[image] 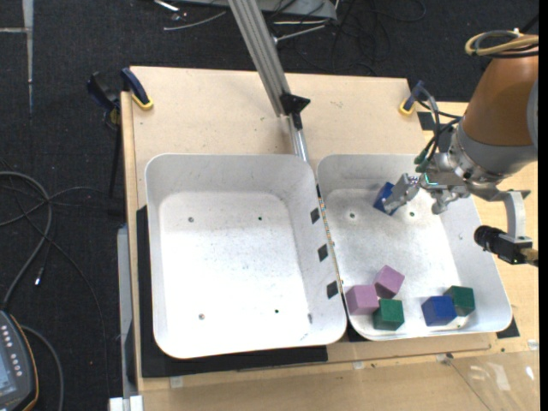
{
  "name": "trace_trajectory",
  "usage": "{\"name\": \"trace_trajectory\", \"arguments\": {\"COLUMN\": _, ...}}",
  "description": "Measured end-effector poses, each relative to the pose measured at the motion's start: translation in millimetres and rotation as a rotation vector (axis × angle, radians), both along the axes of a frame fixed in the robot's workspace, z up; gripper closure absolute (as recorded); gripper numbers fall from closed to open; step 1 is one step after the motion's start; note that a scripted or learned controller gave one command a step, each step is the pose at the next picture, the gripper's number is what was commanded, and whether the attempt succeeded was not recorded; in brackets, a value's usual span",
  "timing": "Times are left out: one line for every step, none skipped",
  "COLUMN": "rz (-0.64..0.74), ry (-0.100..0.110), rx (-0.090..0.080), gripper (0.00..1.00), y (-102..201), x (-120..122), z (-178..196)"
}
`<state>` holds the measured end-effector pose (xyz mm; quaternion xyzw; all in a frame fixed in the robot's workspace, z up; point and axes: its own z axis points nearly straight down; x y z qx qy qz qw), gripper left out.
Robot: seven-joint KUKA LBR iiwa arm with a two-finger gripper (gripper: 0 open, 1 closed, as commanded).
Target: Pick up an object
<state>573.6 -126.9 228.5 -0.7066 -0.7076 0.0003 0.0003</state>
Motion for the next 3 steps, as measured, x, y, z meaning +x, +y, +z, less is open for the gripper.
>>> {"name": "trace_trajectory", "arguments": {"rz": 0.002, "ry": 0.005, "rx": 0.0, "gripper": 0.0, "y": -2, "x": 46, "z": -109}}
{"name": "trace_trajectory", "arguments": {"rz": 0.002, "ry": -0.005, "rx": -0.002, "gripper": 0.0, "y": 1, "x": 96, "z": -133}}
{"name": "trace_trajectory", "arguments": {"rz": 0.003, "ry": -0.003, "rx": -0.002, "gripper": 1.0, "y": 1, "x": 95, "z": -123}}
